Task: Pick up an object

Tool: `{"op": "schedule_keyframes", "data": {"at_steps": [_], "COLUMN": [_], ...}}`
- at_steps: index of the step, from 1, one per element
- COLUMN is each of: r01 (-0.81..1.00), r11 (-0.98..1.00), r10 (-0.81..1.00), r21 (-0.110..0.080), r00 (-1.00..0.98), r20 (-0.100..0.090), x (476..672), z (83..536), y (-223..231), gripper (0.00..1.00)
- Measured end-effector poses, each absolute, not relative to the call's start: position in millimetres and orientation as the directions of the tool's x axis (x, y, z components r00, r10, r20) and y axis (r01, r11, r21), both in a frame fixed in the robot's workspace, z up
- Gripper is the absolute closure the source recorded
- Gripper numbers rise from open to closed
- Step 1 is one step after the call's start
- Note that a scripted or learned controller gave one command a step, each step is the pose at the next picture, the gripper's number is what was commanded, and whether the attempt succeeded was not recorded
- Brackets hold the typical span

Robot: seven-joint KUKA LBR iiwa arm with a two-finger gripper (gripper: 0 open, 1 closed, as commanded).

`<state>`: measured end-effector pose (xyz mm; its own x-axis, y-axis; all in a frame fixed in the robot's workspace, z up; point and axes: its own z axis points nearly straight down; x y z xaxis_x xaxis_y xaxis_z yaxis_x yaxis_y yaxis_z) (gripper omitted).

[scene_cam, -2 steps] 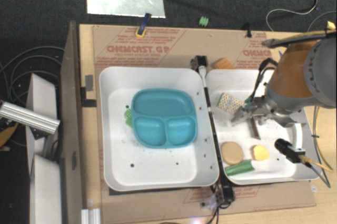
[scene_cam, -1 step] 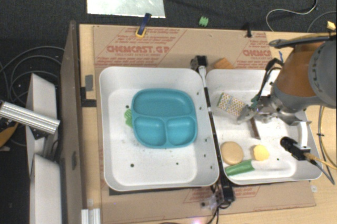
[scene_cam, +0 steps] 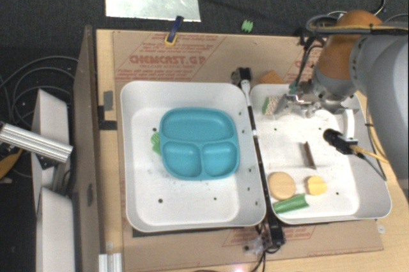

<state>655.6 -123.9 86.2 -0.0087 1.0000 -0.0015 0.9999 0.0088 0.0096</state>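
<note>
The right bin holds a round tan disc, a small yellow piece, a green cylinder lying near the front wall, and a thin brown bar. A small green and white item lies in that bin's far left corner. My gripper hangs over the far end of this bin, just right of the green and white item. Nothing is visibly held in it. The grey arm covers the bin's far right corner.
The left bin bears a blue divided plate with a green scrap at its left edge. A black clip sits on the wall between the bins. A tan block lies behind the right bin.
</note>
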Motion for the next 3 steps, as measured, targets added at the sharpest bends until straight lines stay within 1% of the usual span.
{"op": "schedule_keyframes", "data": {"at_steps": [1,2,3], "r01": [1.000,1.000,1.000], "r11": [0.004,-0.002,0.000], "r10": [1.000,1.000,1.000], "r21": [-0.016,0.003,-0.005], "r00": [-0.004,0.002,0.000], "r20": [0.007,-0.002,0.002], "x": [666.8,619.4,574.8], "z": [84,121,82], "y": [-152,-172,-147], "gripper": [0.00,0.00,0.00]}}
